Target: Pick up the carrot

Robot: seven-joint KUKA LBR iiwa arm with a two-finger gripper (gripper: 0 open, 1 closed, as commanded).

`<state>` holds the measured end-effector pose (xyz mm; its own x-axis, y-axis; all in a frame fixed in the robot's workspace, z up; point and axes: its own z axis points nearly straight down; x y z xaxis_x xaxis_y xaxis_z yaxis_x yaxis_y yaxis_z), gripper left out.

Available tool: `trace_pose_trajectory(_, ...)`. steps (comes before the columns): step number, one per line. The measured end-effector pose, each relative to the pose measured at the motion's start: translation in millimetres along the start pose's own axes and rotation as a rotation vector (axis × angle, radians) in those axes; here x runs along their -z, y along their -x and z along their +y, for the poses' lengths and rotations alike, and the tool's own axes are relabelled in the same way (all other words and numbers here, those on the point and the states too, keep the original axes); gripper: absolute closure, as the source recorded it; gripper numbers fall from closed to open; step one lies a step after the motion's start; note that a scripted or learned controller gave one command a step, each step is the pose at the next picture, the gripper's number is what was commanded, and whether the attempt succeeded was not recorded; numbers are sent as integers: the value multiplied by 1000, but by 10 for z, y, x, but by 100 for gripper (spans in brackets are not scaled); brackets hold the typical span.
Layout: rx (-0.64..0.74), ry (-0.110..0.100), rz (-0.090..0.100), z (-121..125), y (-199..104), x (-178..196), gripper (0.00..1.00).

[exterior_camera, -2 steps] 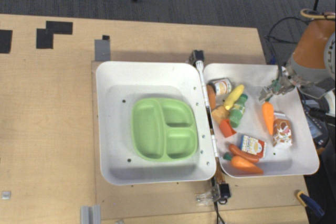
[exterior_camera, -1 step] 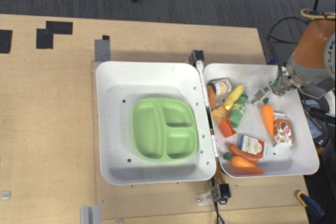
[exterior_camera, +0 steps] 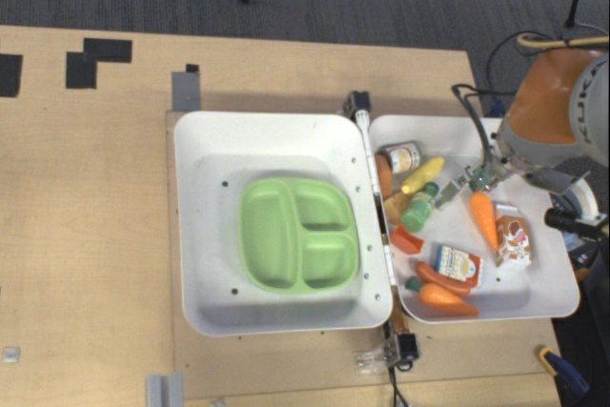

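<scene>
An orange carrot (exterior_camera: 484, 218) lies in the right bin (exterior_camera: 562, 291), pointing toward the front, its thick end up near the gripper. The gripper (exterior_camera: 476, 178) hangs at the end of the grey and orange arm (exterior_camera: 553, 110), just above the carrot's thick end. It is low in the bin, and whether it touches the carrot is unclear. A second orange, carrot-like piece (exterior_camera: 446, 297) lies at the bin's front wall.
The right bin also holds a small can (exterior_camera: 401, 155), a yellow piece (exterior_camera: 425, 172), a green bottle (exterior_camera: 417, 211), a red piece (exterior_camera: 405, 241), a juice box (exterior_camera: 457, 264) and a snack packet (exterior_camera: 513, 241). In the left bin (exterior_camera: 200, 205) sits a green divided plate (exterior_camera: 297, 234).
</scene>
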<state>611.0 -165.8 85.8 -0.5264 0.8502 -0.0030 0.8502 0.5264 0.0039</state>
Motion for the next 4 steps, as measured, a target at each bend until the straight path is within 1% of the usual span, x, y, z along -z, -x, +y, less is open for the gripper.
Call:
trace_pose_trajectory(1, 1, 5, -4, 20, 9, 118, 100)
trace_pose_trajectory(2, 1, 4, -3, 19, 8, 117, 0)
trace_pose_trajectory(3, 151, 1, -2, -14, -314, 8, 0)
trace_pose_trajectory(4, 323, 3, -4, -20, -673, 17, 0)
